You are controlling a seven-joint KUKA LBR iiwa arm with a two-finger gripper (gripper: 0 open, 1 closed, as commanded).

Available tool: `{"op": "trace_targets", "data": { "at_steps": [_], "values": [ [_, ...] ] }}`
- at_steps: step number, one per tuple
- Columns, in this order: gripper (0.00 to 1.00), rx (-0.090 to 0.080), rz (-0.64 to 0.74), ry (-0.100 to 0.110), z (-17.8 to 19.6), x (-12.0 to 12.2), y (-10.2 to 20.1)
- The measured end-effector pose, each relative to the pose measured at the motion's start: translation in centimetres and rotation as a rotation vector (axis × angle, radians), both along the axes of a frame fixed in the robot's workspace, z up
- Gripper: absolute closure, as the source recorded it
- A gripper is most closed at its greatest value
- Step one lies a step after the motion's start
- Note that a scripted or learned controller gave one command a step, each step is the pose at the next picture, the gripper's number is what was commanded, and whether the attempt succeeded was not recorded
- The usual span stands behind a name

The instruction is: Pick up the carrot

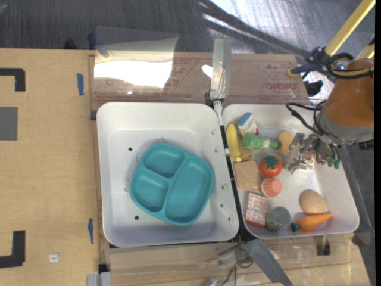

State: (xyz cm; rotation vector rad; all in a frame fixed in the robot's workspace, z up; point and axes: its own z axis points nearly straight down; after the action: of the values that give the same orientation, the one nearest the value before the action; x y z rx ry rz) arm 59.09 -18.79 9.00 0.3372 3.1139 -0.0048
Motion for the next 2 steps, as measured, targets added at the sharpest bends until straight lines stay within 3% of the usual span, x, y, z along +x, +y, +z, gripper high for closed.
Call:
{"op": "trace_targets", "data": {
  "at_steps": [1, 2],
  "values": [
    [0.0, 0.003, 0.003, 0.0, -0.1, 0.1, 0.3],
    [0.0, 0.005, -0.202, -0.002, -0.2, 5.9, 4.0]
  ]
}}
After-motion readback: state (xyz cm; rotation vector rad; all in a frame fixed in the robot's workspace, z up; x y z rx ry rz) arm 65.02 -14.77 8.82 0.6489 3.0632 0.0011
